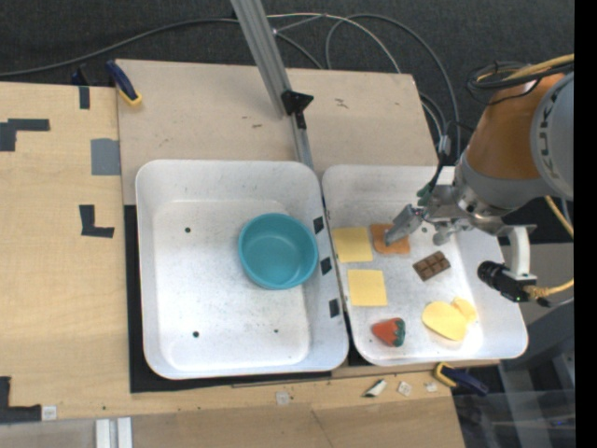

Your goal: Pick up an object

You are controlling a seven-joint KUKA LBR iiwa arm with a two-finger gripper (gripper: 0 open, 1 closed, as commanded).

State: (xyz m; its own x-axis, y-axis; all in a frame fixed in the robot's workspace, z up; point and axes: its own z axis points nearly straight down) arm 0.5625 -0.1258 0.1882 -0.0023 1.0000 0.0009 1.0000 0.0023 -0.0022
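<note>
My gripper (420, 229) hangs over the middle of the right bin (373, 187), reaching in from the right. One finger (404, 223) lies over an orange-brown piece (387, 244); the other finger (440, 235) sits to its right, above a brown chocolate-like block (431, 267). The fingers stand apart with nothing held between them. Also in the right bin are two yellow squares (353, 245) (367, 287), a red strawberry (389, 331) and a yellow lumpy piece (448, 320). A teal bowl (276, 251) sits in the left bin (187, 189).
A metal pole (270, 54) slants down to the bins' shared back edge. Cables (392, 35) run across the bench behind the right bin. A black handle part (504, 283) of the arm overhangs the right bin's right edge.
</note>
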